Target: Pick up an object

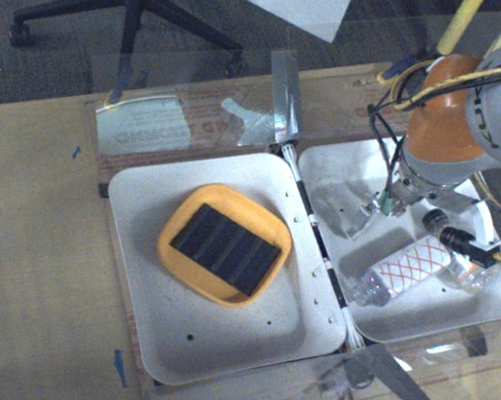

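A clear plastic bottle (404,269) with a red criss-cross label lies on its side near the front of the right bin (430,315). The gripper (368,211) hangs low over the middle of that bin, just behind the bottle and apart from it. The arm's orange band (442,128) is above it to the right. An orange-yellow tray-like object (224,244) with a black ribbed panel rests tilted in the left bin (160,344). Whether anything sits in the gripper is hidden by glare.
A small clear object (473,279) lies at the right bin's front right corner. A metal divider (288,107) and clear plastic sheet (185,121) stand behind the bins. Wooden bench (40,268) extends left.
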Action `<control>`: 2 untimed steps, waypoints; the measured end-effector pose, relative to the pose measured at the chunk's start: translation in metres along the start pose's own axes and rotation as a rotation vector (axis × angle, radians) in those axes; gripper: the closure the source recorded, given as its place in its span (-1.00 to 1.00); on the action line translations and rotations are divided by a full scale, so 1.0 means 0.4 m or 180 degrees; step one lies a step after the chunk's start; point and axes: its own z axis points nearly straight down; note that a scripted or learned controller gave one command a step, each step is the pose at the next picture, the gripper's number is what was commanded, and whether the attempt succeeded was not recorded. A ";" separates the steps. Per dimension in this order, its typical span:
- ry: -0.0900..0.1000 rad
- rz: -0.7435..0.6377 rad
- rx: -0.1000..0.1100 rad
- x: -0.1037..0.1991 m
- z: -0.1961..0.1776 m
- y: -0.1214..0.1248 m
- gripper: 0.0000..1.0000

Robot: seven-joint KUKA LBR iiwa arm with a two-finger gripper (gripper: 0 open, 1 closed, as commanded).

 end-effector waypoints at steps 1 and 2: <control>0.0035 -0.0804 0.0038 0.087 0.010 -0.175 -1.00; 0.0016 -0.0252 0.0022 0.075 0.026 -0.113 -1.00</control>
